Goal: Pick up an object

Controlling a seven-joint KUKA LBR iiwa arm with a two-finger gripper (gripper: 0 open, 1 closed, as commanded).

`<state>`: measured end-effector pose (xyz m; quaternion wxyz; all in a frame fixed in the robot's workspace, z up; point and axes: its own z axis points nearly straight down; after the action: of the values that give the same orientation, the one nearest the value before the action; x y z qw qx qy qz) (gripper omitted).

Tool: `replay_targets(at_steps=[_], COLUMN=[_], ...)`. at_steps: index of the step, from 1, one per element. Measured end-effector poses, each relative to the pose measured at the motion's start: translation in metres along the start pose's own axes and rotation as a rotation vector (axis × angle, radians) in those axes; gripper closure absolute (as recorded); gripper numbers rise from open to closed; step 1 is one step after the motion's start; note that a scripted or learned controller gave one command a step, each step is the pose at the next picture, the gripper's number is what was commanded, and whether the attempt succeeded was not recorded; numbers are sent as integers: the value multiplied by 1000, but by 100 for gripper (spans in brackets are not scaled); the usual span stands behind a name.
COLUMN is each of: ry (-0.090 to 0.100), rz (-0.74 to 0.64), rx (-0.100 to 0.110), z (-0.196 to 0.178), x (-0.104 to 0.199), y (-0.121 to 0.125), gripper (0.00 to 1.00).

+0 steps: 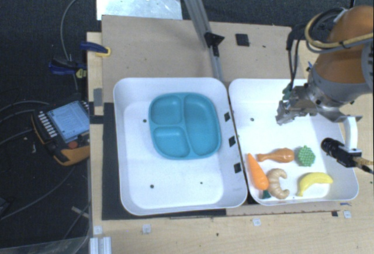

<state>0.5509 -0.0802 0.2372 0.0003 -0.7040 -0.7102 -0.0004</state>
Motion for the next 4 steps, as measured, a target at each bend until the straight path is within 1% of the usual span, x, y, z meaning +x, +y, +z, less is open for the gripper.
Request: replay_targets(at_steps=[1, 3, 4], ry=[0, 1, 1], rz=[0, -2, -1], rx=[0, -1, 1], z=[12, 15, 22], x=[52, 140, 191], y=[-5, -11, -26], gripper=[100, 100, 100])
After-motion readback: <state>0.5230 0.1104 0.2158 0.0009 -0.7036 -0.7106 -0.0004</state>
